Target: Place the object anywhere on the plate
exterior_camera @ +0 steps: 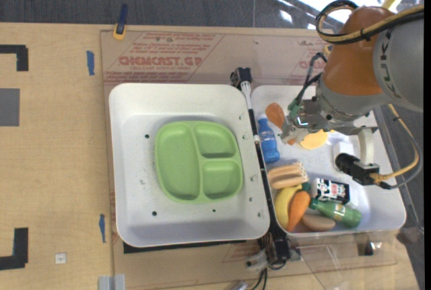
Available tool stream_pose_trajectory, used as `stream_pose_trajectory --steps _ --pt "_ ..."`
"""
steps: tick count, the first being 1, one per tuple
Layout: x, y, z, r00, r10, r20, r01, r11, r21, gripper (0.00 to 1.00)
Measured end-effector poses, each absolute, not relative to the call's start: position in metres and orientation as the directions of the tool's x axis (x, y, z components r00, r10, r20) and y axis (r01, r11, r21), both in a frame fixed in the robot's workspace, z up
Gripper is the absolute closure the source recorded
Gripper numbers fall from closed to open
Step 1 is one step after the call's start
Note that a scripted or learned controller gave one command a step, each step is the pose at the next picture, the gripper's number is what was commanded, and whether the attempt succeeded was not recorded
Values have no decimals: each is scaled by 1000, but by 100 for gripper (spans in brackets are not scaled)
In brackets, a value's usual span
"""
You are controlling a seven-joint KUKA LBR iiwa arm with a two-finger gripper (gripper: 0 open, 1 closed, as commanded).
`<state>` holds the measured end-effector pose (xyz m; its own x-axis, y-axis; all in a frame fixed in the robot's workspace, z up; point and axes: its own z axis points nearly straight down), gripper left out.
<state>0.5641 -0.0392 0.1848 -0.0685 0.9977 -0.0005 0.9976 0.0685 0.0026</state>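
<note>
Landmark: the green plate point(199, 162), a three-compartment dish lying flat in the middle of the left bin point(128, 147).
Left bin: white and shallow, around the plate on all sides.
Clamp: a black fitting point(240, 75) at the far end of the seam between the two bins, up and to the right of the plate.
Blue bottle point(267, 142): just right of the plate, across the seam, lying along the left wall of the right bin point(390, 211).
Orange piece point(275, 112): right of the plate and farther back than the bottle, near the gripper.
Hot dog point(285, 175): right of the plate's near half, lying across the bin.
Banana point(283, 203) and carrot point(297, 209): right of the plate's near edge, side by side, touching.
Gripper point(296, 128): low over the right bin, right of the plate's far half, beside a flat yellow piece point(314, 140); I cannot tell whether its pincer is apart or together, and nothing shows between it.
Black-and-white carton point(332, 191) and green bottle point(337, 213): far right of the plate, near the right bin's near corner.
Arm: the grey body with its orange band point(357, 60) stands above the right bin's far part.
</note>
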Motion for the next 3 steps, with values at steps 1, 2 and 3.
stream_pose_trajectory --steps 1,2,3 --pt "549 13 229 -132 991 0 991 132 7 100" --pt "556 118 192 -19 1000 4 1000 19 -4 100" --pt "557 114 193 -14 1000 0 1000 14 -1 0"
